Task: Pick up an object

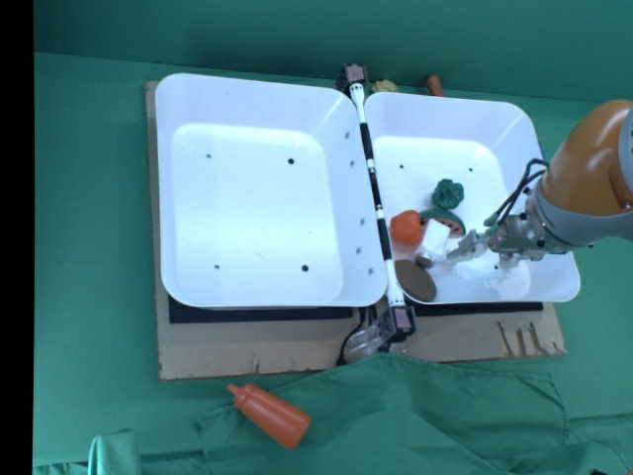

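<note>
The right bin (514, 127) holds several small objects near its left wall. There is a dark green broccoli-like piece (448, 192), a watermelon slice (445, 220), an orange-red rounded object (406, 228), a small white block (436, 234) and a flat brown disc (416, 281). My gripper (443, 253) reaches in low from the right. Its tip lies just below the white block and right of the brown disc. Whether it touches the block is unclear.
The left bin (198, 117) stands beside the right one, with a black-and-white divider bar (370, 166) between them. An orange bottle (270, 416) lies on the green cloth (415, 414) in front. Two small items (433, 85) sit behind the right bin.
</note>
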Motion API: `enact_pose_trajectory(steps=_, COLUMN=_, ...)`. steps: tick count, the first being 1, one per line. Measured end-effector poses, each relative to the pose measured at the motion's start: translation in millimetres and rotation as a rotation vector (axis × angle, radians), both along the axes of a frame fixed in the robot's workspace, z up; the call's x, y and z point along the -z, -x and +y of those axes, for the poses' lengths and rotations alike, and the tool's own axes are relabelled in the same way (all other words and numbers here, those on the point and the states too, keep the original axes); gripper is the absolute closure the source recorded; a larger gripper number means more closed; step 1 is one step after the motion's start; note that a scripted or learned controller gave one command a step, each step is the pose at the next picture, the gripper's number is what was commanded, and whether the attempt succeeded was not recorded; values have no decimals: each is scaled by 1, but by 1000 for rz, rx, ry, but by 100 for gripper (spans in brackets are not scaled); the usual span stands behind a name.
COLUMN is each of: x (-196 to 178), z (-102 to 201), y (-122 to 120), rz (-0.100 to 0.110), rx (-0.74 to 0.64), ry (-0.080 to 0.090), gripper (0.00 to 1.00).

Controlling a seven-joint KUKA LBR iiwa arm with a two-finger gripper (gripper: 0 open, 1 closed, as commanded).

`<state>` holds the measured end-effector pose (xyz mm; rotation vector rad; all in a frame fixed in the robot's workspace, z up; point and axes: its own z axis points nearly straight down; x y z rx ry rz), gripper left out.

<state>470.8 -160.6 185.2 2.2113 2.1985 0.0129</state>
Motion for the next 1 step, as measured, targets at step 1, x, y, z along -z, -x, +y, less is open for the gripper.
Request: enact_pose_trajectory(steps=1, x=-7, z=67, y=-57, rz=14, rx=-12, ry=-11, gripper=0)
